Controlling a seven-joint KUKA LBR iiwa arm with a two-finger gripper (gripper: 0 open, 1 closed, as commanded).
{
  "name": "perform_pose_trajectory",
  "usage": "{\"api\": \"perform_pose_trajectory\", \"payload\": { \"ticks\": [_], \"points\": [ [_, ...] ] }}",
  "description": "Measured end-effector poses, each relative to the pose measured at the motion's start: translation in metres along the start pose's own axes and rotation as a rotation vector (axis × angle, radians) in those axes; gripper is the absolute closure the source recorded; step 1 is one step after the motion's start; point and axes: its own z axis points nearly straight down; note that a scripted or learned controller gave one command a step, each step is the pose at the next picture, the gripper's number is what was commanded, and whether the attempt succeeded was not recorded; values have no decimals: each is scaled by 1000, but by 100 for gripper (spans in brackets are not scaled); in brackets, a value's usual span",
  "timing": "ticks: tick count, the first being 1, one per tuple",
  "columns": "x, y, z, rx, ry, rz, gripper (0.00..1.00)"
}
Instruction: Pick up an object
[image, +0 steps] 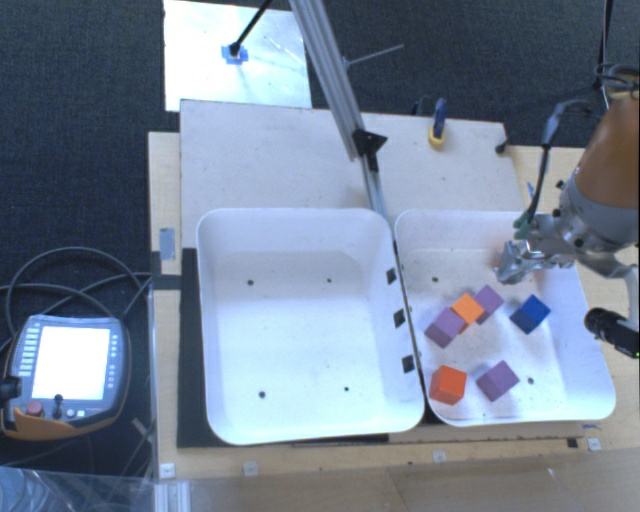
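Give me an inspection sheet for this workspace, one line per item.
Surface: wooden bench bearing left bin and right bin.
Job's things: in the right bin, three purple blocks, two orange blocks, one blue block.
Clutter: yellow clamp at the bench's far edge.
Grippers: hand over the right bin's far part.
Cables: black cable looping by the pendant.
Surroundings: teach pendant, dark floor.

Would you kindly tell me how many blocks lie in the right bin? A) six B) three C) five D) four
A: the right bin holds three purple blocks, two orange blocks and one blue block.
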Motion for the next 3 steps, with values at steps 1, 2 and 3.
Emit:
{"api": "perform_pose_trajectory", "payload": {
  "ticks": [1, 2, 3],
  "points": [
    [59, 12, 0, 4, 3, -5, 100],
    [108, 25, -1, 4, 3, -5, 100],
    [161, 32, 22, 9, 3, -5, 100]
  ]
}}
